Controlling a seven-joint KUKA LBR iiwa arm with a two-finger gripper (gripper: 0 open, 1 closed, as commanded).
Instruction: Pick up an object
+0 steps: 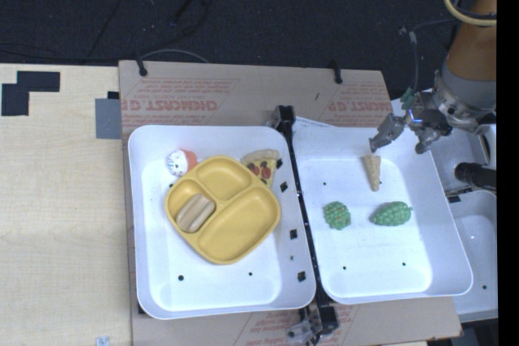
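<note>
now gripper [403,135] hangs above the cone [372,171], jaws apart, holding nothing | ready to drop on it | right bin [454,255] also holds two green lumps [336,215]

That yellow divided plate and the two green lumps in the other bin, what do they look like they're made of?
The yellow divided plate looks like moulded plastic: one even colour, smooth rounded rims, a soft sheen. The two green lumps have bumpy, matte surfaces, likely plastic or rubber toy food, though the picture is too coarse to settle which.

Arm [470,44] at right, hand [403,140] open, empty.
</note>
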